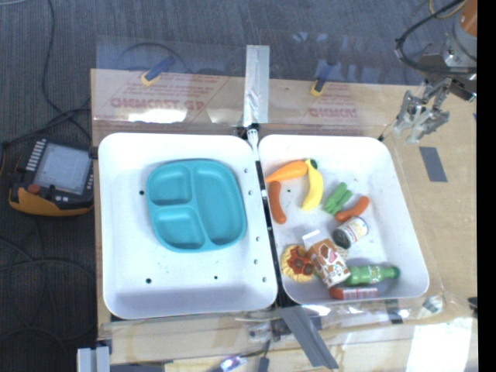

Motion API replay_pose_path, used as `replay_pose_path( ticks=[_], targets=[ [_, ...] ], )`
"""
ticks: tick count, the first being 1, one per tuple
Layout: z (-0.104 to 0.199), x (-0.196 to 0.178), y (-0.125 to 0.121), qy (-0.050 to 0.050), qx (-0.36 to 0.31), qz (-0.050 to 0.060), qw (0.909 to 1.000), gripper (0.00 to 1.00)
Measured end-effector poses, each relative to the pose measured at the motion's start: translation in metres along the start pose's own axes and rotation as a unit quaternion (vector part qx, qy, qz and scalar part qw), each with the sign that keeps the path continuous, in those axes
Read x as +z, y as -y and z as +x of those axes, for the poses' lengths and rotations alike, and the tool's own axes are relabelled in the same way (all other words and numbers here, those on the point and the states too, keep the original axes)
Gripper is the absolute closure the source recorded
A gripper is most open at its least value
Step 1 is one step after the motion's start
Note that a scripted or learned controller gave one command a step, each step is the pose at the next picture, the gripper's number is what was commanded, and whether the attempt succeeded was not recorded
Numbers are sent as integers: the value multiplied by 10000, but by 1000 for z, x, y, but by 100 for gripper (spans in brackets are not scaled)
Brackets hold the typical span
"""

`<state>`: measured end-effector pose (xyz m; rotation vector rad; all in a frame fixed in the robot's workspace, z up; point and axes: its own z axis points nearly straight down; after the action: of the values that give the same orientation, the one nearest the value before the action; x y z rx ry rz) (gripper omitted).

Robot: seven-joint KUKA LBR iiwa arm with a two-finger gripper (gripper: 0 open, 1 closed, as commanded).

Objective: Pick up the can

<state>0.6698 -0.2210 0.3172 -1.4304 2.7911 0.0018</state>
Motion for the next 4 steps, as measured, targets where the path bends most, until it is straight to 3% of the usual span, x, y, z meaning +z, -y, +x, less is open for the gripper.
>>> replay_pose_path(
  ticks=[2,3,4],
  targets=[
    [-7,-21,0,86,0,27,10000,100],
    [-1,-37,0,16,-18,7,10000,100],
    [0,2,0,5,-2563,-9,9666,100]
  ],
)
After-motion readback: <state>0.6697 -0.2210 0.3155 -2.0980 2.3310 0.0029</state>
